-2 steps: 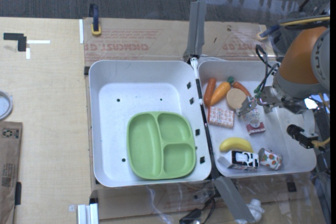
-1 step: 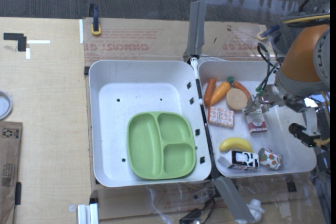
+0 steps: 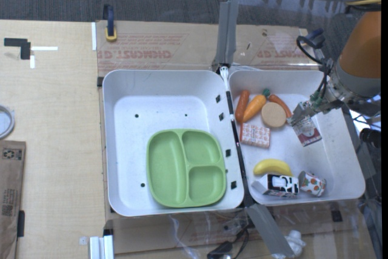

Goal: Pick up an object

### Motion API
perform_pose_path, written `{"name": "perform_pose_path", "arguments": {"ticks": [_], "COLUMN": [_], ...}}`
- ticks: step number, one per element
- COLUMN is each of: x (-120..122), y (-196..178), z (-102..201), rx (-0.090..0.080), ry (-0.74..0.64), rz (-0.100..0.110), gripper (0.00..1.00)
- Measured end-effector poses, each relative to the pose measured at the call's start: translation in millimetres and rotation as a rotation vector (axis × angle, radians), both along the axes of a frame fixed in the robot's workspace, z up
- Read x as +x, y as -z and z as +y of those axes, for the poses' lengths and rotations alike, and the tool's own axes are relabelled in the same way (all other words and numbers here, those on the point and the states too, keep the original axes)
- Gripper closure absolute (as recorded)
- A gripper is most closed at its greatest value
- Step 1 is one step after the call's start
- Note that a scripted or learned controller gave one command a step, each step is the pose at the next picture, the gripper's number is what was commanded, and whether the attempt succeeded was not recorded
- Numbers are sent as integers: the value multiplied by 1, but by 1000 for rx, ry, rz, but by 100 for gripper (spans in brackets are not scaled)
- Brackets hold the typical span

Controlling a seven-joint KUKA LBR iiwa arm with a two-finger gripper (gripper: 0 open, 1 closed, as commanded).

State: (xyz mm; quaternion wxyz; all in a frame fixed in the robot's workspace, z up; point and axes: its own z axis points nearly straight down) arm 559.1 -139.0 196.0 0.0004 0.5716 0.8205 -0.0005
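Observation:
My gripper (image 3: 301,113) hangs over the right side of the right bin (image 3: 345,191), reaching in from the grey and orange arm at the right edge. A small clear packet with a red base (image 3: 309,132) lies tilted directly under it, its top edge meeting the gripper's tip. Whether the packet is gripped is unclear. To the left lie orange carrots (image 3: 254,106) and a round tan disc (image 3: 274,115). Below those is a pink wafer square (image 3: 255,134). A yellow banana (image 3: 272,166), a black-and-white carton (image 3: 282,185) and a patterned cup (image 3: 312,184) lie along the front wall.
The left bin (image 3: 121,130) holds a green divided plate (image 3: 185,167) at its front right. A raised divider (image 3: 229,112) separates the two bins. Cables and arm parts crowd the far right.

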Motion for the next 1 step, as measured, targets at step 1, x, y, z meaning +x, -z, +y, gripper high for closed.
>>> {"name": "perform_pose_path", "arguments": {"ticks": [1], "x": [33], "y": [15], "z": [38], "rx": [0], "ry": [-13], "rz": [0], "gripper": [100]}}
